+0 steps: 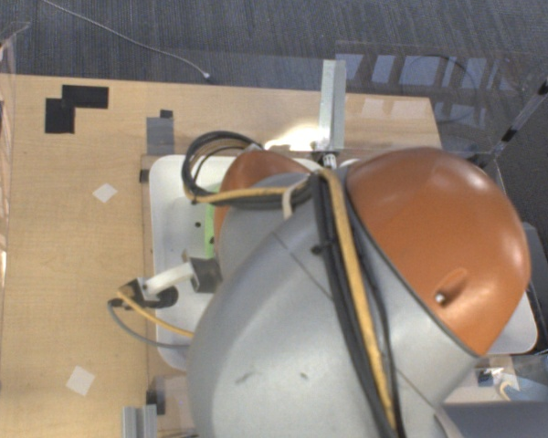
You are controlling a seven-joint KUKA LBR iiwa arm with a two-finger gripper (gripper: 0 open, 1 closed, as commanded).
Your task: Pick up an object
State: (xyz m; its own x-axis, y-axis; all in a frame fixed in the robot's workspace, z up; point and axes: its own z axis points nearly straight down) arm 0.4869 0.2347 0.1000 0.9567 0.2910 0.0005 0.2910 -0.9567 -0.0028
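My grey arm [292, 336] with its orange band [429, 235] covers most of the two white bins. It reaches from the right over the left bin [164, 217], of which a strip of the left side shows. A slim green object [206, 229] lies in that bin at the edge of the arm. The wrist and gripper are hidden beneath the arm's own body. Black and yellow cables [219, 153] loop over the arm's top.
The wooden bench [64, 235] stretches to the left with black tape marks [73, 106] at the back. A metal post [332, 103] stands behind the bins. A white fitting with yellow and grey cables [151, 290] sticks out over the left bin's left rim.
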